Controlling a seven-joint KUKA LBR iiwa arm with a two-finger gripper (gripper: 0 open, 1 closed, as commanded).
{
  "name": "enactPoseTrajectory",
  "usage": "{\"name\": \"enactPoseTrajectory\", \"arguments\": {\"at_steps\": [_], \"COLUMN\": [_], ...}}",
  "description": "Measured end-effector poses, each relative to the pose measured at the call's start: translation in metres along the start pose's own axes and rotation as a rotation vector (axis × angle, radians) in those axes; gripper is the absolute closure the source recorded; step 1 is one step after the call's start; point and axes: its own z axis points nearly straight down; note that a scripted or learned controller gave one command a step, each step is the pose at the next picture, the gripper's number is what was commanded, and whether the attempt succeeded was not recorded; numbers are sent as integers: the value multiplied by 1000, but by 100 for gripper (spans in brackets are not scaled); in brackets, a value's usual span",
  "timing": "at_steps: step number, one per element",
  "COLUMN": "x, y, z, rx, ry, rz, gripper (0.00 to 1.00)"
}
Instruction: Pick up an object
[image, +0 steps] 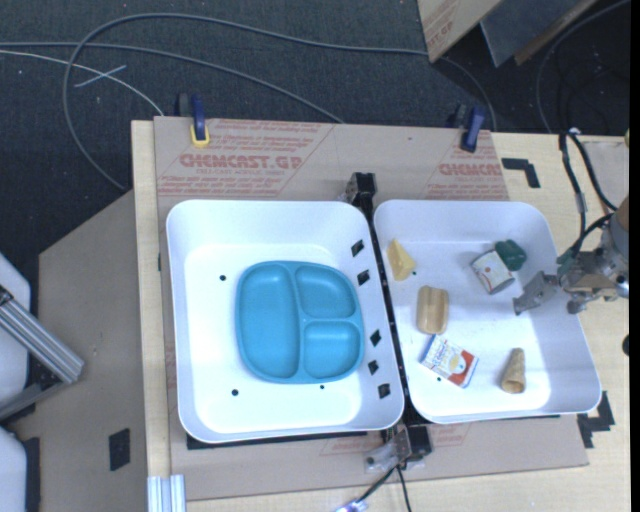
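Gripper (548, 292) low at right bin's (560, 395) right edge, arm entering from right, finger state not discernible; objs in bin: green-capped item (497, 264), bread piece (432, 309), cone (514, 371), carton (448, 361).

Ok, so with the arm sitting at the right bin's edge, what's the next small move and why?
Probably slide the tool left and down over the small box with the green piece, the nearest object in the right bin, since nothing sits between its fingers yet.
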Motion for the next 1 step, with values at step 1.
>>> {"name": "enactPoseTrajectory", "arguments": {"at_steps": [1], "x": [1], "y": [3], "z": [-8], "rx": [-14], "ry": [-4], "rz": [-4], "gripper": [0]}}
